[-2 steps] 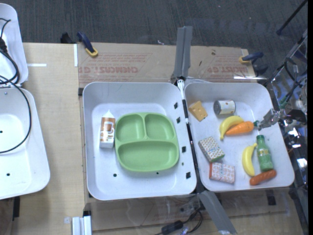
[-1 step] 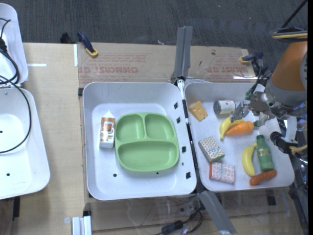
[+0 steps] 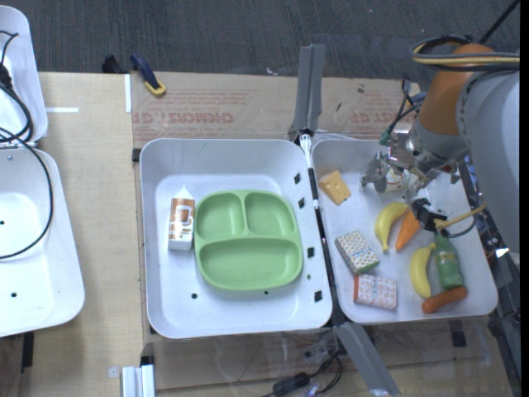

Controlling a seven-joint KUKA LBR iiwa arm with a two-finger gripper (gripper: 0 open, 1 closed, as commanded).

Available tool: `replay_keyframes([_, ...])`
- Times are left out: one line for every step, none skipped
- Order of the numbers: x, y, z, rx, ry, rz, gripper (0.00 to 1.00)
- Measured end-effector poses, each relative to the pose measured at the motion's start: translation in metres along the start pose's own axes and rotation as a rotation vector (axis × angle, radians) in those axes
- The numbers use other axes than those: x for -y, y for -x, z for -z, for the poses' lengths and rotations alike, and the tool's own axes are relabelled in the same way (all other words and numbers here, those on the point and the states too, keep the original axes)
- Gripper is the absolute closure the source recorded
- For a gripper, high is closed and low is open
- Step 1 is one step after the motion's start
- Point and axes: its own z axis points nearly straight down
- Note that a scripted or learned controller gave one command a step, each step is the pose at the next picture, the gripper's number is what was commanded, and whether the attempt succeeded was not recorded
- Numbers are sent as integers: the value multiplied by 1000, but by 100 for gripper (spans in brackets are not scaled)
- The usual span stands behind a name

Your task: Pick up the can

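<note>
Grey metal and a knot of cables mark the fingers (image 3: 395, 174) at the upper right of the frame, low over the far end of the right bin (image 3: 489, 300). From this slanted view I cannot tell how far apart they stand, and nothing can be seen gripped there. Above them rises the arm (image 3: 488, 114) with its orange band.

Just left of that spot lies a yellow cheese wedge (image 3: 335, 187). Below it a banana (image 3: 387, 222) and a carrot (image 3: 407, 231) lie side by side, touching or nearly so. Further down the bin are two patterned boxes (image 3: 357, 251), a second banana (image 3: 421, 271), a green bottle (image 3: 447, 265) and an orange-red piece (image 3: 444, 301). None of these reads as the task's thing.

The likeliest can (image 3: 181, 219) is the small white and orange container in the left bin (image 3: 153, 246), just beside the left edge of the green divided plate (image 3: 248, 240), well apart from the arm. Its shape is too small to read surely.

In my judgement the task is at its start: the approach is not yet made. The next move calls for a long crossing leftward over the divider (image 3: 310, 98), then a descent into the narrow strip between plate and bin wall, aligned so that neither the plate rim nor the wall blocks the closing.
</note>
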Motion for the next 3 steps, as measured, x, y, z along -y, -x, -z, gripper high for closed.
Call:
replay_keyframes([35,30,101,0,2,153,0])
replay_keyframes([-6,1,10,0,4,229,0])
replay_keyframes([-6,1,18,2,3,232,100])
